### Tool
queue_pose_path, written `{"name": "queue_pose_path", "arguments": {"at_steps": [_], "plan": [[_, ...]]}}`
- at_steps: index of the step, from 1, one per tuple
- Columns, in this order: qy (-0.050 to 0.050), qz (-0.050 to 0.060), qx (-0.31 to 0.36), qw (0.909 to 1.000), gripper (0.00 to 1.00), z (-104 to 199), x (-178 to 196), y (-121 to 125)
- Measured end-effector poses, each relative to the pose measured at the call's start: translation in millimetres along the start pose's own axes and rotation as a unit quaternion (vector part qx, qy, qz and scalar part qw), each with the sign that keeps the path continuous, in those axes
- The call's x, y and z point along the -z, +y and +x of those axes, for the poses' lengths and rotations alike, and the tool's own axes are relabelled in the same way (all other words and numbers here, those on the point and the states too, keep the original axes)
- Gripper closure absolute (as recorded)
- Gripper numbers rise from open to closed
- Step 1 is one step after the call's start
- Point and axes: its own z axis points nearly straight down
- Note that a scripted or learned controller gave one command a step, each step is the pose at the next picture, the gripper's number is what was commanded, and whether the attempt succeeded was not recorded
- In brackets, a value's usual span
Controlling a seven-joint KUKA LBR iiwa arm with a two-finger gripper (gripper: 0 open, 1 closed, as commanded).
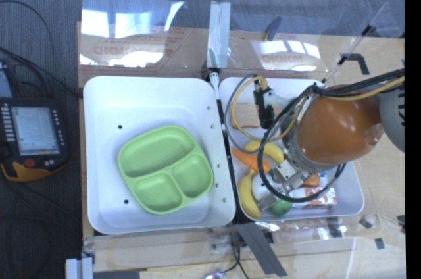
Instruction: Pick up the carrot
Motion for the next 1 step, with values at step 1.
{"name": "queue_pose_path", "arguments": {"at_steps": [1], "plan": [[0.002,0.004,-0.02,0.9998,0.0,51.0,-3.7,-89.7]]}}
